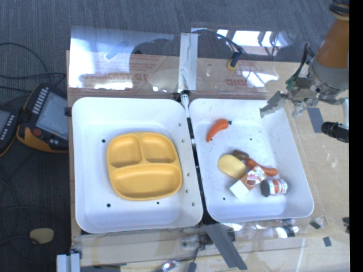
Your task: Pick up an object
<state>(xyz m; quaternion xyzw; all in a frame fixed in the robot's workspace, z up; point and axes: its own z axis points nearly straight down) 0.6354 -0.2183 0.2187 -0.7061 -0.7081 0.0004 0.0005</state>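
Two shallow white plastic bins side by side, seen from above. Yellow three-section plastic plate (144, 165) in the left bin (85, 152). In the right bin (295, 169): orange toy carrot (217, 128) near the upper left corner; pale yellow rounded block (231, 165), small red-and-white carton (248, 183) and small red-labelled jar (274, 187) clustered at the lower middle. Grey two-finger gripper (292, 100) above the bin's upper right corner, well apart from the carrot; finger spacing impossible to tell.

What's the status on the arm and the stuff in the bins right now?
Tool over right white bin's far right corner, nothing between its fingers. Orange toy carrot lies alone, reachable. Other small items clustered near pale yellow block.
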